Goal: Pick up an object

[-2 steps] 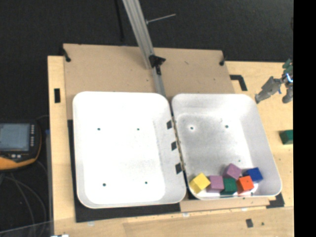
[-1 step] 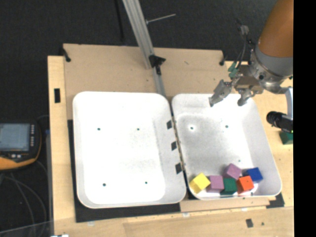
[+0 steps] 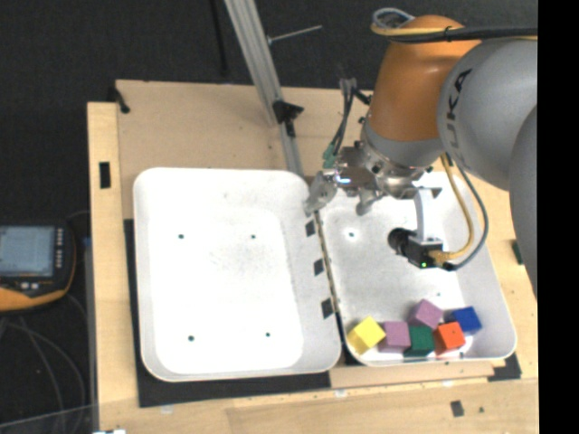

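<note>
Nothing picked yet: gripper (image 3: 344, 193) hovers at the right bin's (image 3: 362, 251) far edge, finger state unclear; blocks (image 3: 416, 331) untouched at its near edge

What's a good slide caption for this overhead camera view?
Robot arm poised over the right bin, coloured blocks clustered in its near corner.

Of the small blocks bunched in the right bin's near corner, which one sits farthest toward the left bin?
The yellow cube-shaped block. It ends the cluster on the divider side; the purple, green, orange and blue blocks all lie further right.
</note>
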You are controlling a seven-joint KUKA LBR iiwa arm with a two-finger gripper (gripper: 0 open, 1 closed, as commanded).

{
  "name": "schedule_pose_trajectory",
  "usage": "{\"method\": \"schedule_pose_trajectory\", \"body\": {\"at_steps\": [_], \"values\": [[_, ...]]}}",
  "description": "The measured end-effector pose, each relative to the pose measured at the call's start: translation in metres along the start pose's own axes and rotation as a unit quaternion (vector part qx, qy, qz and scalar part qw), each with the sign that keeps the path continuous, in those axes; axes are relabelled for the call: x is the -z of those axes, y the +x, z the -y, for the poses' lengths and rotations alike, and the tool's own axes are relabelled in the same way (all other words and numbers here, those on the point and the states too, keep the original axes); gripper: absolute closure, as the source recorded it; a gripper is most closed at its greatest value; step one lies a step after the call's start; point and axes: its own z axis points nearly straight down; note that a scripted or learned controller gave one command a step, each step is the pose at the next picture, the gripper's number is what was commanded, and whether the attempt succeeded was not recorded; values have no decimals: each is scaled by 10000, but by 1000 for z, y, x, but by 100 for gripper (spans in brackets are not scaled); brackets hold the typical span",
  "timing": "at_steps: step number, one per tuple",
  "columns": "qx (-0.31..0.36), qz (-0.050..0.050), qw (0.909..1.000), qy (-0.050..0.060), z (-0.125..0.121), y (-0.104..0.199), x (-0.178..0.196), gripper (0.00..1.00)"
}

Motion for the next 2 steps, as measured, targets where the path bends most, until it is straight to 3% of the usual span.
{"method": "schedule_pose_trajectory", "body": {"at_steps": [1,2], "values": [[-56,27,9999,-88,18,-90,225,0],[-13,10,10000,4,50,-27,74,0]]}}
